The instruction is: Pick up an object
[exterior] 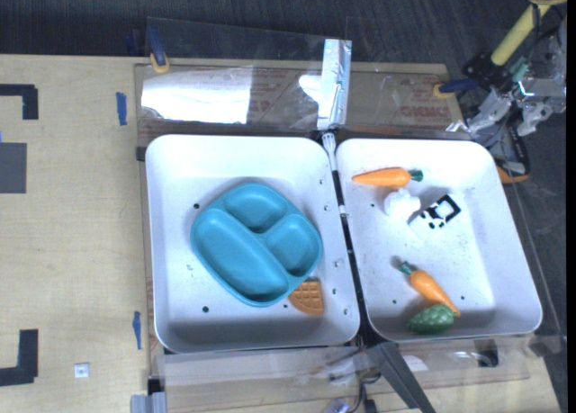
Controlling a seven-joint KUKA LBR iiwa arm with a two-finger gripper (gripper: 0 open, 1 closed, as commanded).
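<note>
Nothing has been picked up yet, as far as the view shows: every candidate lies loose on a bin floor. In the right bin [515, 231] an upper carrot [385, 176] lies crosswise near the far wall, with a white lump [399, 203] just below it and a small black-and-white piece [439, 211] just beside that. Nearer the front, a lower carrot [427, 285] lies at a slant, its tip reaching down to a green knobbly object [431, 318] close to the front wall; the two look to be touching, though that is hard to be sure of. In the left bin [166, 222] a blue divided plate [256, 242] takes up the middle, and an orange waffle-like piece [307, 296] sits tucked at its front right edge. The arm's end, with the gripper [509, 111], is at the far right corner, outside the right bin and well apart from all of these things. It is a tangle of grey parts and cables there, too small and cluttered to read, so I cannot tell whether it is open or closed; nothing can be seen in it. By my judgement the whole task is left: choosing an object, reaching it, closing on it and lifting
</note>
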